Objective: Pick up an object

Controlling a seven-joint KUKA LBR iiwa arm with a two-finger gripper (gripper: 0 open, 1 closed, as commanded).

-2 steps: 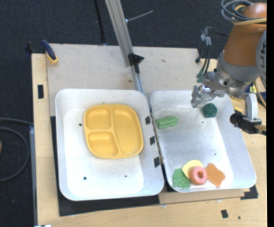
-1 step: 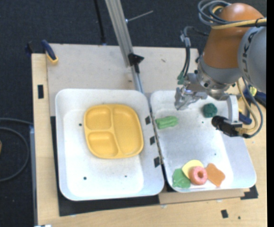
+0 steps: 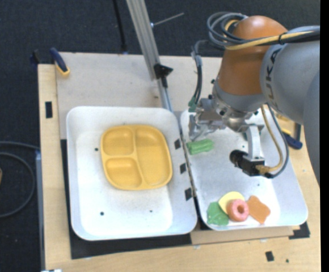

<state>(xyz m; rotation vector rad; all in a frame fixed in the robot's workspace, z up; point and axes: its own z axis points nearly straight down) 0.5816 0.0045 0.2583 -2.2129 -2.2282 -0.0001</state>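
Gripper: just above green block; fingers' spread impossible to tell.
Right bin: far end hidden by arm.

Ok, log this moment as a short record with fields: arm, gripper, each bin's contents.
arm: grey KUKA with orange band, reaching in from the right over the right bin
gripper: low at the right bin's upper left corner, just above a green cylinder-shaped object
left bin: holds a yellow divided plate with three compartments
right bin, near edge: green piece, yellow piece, pink ring-shaped donut toy, orange piece, clustered together
grasp: nothing seen between the fingers
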